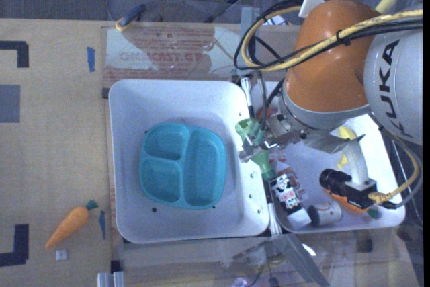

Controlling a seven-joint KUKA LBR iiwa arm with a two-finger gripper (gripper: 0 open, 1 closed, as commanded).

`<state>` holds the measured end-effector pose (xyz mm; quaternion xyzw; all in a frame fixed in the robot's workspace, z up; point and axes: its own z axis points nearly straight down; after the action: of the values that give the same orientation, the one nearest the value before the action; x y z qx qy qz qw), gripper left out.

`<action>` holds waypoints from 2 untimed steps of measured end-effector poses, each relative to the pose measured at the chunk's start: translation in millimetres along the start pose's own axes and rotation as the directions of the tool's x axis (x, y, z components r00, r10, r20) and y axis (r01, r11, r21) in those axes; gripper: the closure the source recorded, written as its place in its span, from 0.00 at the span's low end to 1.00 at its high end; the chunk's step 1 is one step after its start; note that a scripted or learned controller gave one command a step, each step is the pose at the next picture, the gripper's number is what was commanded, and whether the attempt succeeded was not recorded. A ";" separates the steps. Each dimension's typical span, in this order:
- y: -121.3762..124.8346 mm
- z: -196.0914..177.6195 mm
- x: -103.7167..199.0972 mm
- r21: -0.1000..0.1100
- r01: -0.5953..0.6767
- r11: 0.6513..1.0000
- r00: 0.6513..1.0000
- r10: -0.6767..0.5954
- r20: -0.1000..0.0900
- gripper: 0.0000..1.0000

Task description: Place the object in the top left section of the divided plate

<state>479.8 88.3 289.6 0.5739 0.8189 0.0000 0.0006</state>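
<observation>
Jaws: hanging low above the shared wall between the left bin (134,104) and the right bin (306,161), just beside the right edge of the divided plate (183,165). Whether they are apart or together cannot be told from this angle, as the wrist of the arm (332,57) overhangs them, and no object can be confirmed between them. The task's object is therefore not positively identified. The candidates lie loose in the right bin: a black-and-white toy (285,190) just below the jaws, a pale cylinder (322,213) beside it, and an orange item (349,201) further right. The teal plate sits flat in the middle of the left bin, its large compartment to the right and two smaller ones to the left. The top left section (169,142) is the upper of those two, on the far side of the plate from the jaws. A toy carrot (67,226) lies on the tabletop (54,144) outside the bins, well apart.

Assessment: the grasp is unverified. It is advisable to confirm a hold first, then lift clear of the bin wall, carry across the large compartment, centre over the upper small compartment, descend close to it, and release only when inside its dividers, so the object cannot bounce or roll into a neighbouring section.
</observation>
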 end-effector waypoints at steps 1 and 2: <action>26.6 44.9 76.3 0.003 0.152 0.988 0.988 -0.152 -0.002 1.00; 30.1 51.5 73.8 0.003 0.199 0.980 0.980 -0.199 -0.002 1.00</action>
<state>483.0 167.9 238.1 0.4890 0.8723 -0.0008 -0.0011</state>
